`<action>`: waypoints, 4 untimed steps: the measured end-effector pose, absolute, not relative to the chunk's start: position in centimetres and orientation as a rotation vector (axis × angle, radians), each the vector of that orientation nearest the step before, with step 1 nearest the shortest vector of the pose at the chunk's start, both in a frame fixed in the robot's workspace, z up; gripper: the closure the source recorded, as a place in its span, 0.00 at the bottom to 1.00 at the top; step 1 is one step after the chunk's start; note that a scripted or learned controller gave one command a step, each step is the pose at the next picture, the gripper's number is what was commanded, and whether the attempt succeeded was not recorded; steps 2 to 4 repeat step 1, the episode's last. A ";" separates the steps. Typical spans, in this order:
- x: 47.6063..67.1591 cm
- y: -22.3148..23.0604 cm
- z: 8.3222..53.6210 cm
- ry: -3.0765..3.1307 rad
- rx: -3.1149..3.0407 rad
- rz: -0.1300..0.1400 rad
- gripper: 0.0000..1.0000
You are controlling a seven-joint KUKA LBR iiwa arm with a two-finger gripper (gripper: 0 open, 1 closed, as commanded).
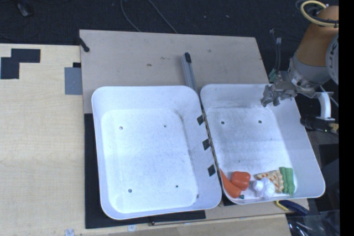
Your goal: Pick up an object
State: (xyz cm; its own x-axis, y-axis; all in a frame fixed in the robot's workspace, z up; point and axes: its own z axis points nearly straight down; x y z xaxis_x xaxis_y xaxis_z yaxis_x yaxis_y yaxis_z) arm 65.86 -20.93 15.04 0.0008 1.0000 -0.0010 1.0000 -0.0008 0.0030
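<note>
Gripper (pixel 272 98) is seen at right bin (pixel 249 130) far rim; finger state cannot be told. Objects (pixel 260 182) are clustered at near edge, well apart, straight toward camera.

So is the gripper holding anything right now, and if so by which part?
Nothing is held. The gripper sits over the far edge of the right bin, and the objects lie apart at the near edge.
</note>
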 end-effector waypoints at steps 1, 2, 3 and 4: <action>66.4 -20.9 21.3 2.218 2.218 0.004 1.00; 66.4 -20.9 21.3 2.218 2.218 0.004 1.00; 66.4 -20.9 21.3 2.218 2.218 0.004 1.00; 66.4 -20.9 21.3 2.218 2.218 0.004 1.00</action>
